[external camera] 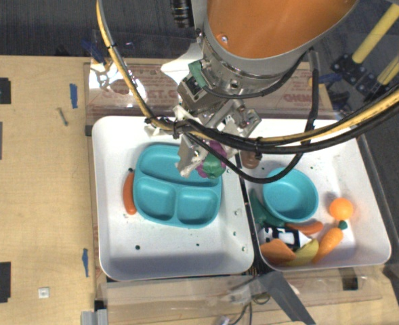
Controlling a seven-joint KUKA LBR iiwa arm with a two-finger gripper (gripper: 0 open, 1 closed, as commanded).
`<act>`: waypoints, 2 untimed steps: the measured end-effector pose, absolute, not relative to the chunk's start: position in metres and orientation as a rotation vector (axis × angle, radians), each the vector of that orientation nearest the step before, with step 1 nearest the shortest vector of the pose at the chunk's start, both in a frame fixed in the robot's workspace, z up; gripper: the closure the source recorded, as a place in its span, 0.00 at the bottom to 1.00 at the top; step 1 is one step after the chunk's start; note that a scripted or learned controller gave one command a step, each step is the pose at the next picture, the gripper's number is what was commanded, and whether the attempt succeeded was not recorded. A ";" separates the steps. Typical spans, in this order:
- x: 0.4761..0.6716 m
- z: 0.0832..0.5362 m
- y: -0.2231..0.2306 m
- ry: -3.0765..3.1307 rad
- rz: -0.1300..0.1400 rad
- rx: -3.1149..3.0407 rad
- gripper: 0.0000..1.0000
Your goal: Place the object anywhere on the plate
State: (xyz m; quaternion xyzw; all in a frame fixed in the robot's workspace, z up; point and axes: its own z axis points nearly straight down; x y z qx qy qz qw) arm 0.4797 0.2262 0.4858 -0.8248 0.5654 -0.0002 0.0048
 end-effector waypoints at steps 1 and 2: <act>0.505 0.486 0.214 1.555 -0.002 -2.719 1.00; 0.532 0.485 0.214 1.047 -0.002 -2.954 1.00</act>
